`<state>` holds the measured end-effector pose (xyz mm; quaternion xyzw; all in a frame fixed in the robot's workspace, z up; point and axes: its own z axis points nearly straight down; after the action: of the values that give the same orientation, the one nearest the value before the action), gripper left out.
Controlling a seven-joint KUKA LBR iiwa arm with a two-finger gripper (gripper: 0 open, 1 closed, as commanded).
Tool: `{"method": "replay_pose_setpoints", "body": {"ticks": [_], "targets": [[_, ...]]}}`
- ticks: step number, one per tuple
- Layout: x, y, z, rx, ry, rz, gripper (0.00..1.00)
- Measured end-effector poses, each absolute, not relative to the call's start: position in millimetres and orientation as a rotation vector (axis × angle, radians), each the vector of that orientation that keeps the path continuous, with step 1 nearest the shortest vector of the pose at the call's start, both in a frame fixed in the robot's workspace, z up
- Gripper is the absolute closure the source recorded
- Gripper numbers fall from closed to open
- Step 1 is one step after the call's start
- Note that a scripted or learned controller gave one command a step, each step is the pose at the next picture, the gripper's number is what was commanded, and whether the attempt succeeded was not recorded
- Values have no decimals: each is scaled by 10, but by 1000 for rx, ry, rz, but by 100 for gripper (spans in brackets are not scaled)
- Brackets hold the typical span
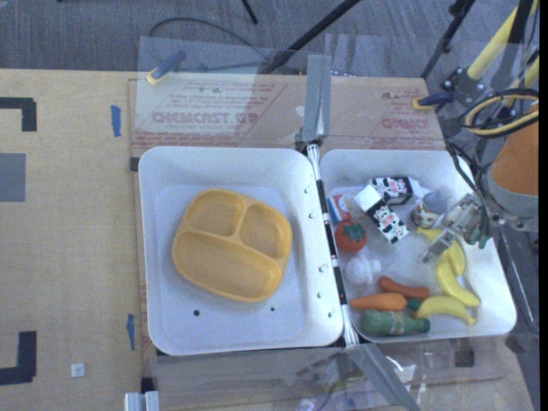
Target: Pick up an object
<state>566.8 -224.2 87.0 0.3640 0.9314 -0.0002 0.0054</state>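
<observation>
The banana (452, 274) closest to my claw (455, 229) looks like the thing to go for; it lies in the right bin (501, 315), along its right side, with a second banana (447, 308) curled just nearer. I judge it a light, hard plastic toy, smooth and prone to slip, so I'd take it across the middle of its curve, not at a tapered end. My claw hangs right above its far tip, metal fingers (437, 248) slightly apart with nothing between them. Left of the bananas lie a carrot (378, 301), a green bottle (392, 322), a tomato (350, 236) and two black-and-white cartons (390, 223), all crowded, so a clean approach is tight. The left bin (158, 229) carries a yellow divided plate (232, 244). Both bins sit on the table (60, 255).
</observation>
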Motion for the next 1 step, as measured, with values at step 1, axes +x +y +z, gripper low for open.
{"method": "replay_pose_setpoints", "body": {"ticks": [1], "targets": [[5682,-2238,977,1141,2910,4,100]]}}
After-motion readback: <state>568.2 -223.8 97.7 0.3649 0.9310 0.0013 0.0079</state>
